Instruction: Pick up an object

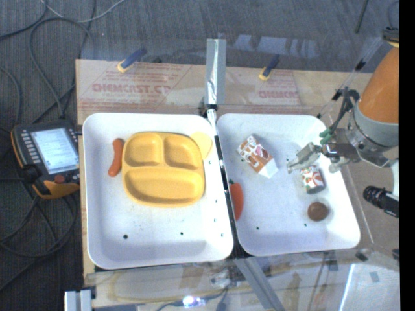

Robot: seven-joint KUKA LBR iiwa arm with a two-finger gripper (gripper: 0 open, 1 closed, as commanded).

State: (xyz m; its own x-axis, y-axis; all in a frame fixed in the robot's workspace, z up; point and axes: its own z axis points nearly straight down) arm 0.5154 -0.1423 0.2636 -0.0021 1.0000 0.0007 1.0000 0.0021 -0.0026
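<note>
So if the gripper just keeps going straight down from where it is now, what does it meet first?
Most likely the small red-and-white carton lying just below the gripper in the right bin. Depth is unclear from this slanted view, so it may land on bare bin floor beside it.

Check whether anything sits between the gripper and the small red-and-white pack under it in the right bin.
Nothing visible does. The gripper hangs just above the small pack in the right bin. The carton lies left, the brown disc below; neither blocks it.

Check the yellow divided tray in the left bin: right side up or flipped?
Right side up. The yellow tray shows three sunken compartments with raised rims facing the camera, lying flat in the left bin.
</note>
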